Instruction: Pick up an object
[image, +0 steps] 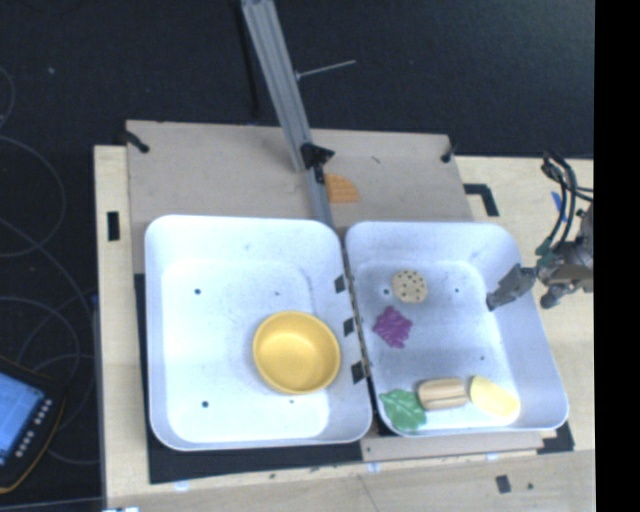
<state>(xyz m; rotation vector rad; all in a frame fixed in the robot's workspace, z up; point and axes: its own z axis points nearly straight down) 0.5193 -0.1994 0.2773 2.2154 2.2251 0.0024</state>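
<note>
1. The right bin (520, 330) holds five candidate objects: a round tan perforated disc (408, 286), a purple piece (392, 326), a green piece (403, 408), a tan cylinder (443, 393) and a yellow egg-shaped item (495, 397).
2. The cylinder's long axis runs roughly left-right, with the green piece at one end and the yellow item at the other.
3. The gripper (530, 288) sits at the right bin's right rim; whether its fingers are apart or together cannot be told. It holds nothing visible.
4. All five objects lie left of the gripper; the disc is the most level with it.
5. Judgement: the disc and purple piece have open floor around them; the front cluster crowds the rim.
6. The left bin (180, 300) holds a yellow bowl (295, 351), farthest away.
</note>
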